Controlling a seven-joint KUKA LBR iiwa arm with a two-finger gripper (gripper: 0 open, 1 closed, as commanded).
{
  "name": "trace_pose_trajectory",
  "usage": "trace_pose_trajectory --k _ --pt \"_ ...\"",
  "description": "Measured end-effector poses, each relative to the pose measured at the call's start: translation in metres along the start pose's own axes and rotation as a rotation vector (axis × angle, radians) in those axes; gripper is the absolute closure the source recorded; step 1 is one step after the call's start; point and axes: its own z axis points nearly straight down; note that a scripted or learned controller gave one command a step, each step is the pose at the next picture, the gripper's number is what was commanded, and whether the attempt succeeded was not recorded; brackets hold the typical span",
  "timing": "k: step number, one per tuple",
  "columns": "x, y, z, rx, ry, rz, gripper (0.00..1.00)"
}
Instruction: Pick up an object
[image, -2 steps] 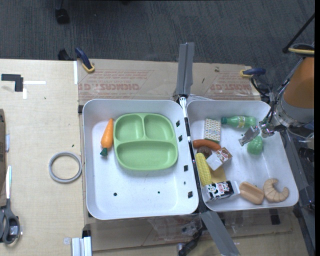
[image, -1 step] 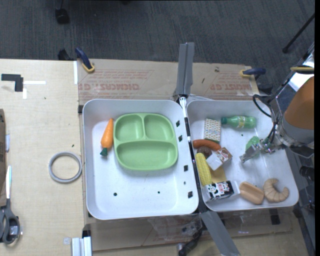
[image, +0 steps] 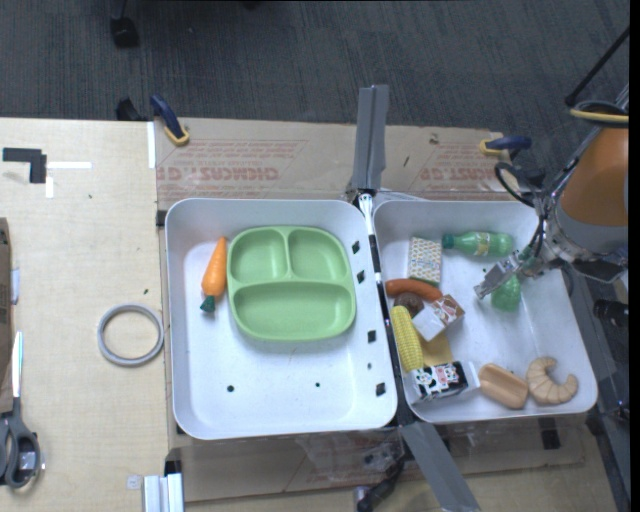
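My gripper (image: 497, 277) hangs low in the right bin (image: 560, 330), at its upper right part, reaching in from the right. It is right over a small green object (image: 508, 294), touching or nearly touching its top; contact is unclear. A green bottle (image: 478, 241) lies just behind it. Further left in this bin are a wafer pack (image: 425, 259), a sausage (image: 413, 288), a corn cob (image: 405, 337) and a small carton (image: 438, 315). Along the front lie a cow-print carton (image: 440, 379), a bread roll (image: 503, 385) and a croissant (image: 553, 380).
The left bin (image: 280, 400) holds a green divided plate (image: 292, 283) and a carrot (image: 214, 268). A grey post (image: 369, 140) stands behind where the bins meet. On the bench at left lie a tape ring (image: 130, 333) and scissors (image: 15, 440).
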Motion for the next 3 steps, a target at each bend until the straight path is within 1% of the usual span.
trace_pose_trajectory --k 1,2,3 --pt "-0.002 0.0 -0.01 -0.001 -0.003 0.004 1.0" --pt "0.009 0.028 -0.059 0.002 -0.004 -0.002 1.0" --pt "-0.025 0.054 -0.091 0.001 -0.006 -0.352 1.0"
